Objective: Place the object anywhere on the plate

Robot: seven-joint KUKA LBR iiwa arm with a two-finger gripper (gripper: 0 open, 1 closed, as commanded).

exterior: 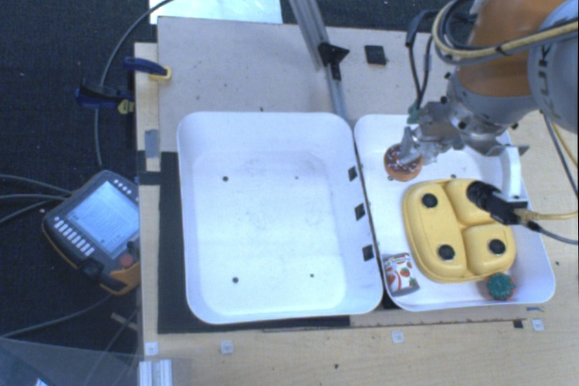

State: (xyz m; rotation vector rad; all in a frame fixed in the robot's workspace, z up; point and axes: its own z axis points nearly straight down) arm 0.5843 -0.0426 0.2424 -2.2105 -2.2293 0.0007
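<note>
A yellow plate with three compartments lies in the right bin. Just beyond the plate's far left corner sits a small brown and orange round object on the bin floor. My gripper points down directly over this object and touches or nearly touches its top. A small printed packet lies by the plate's near left corner. A green round object rests at the plate's near right corner.
The left bin adjoins the right bin, with black clips along the shared wall. A black part with a yellow cable hangs over the plate's far right compartment. A metal pole slants across the back.
</note>
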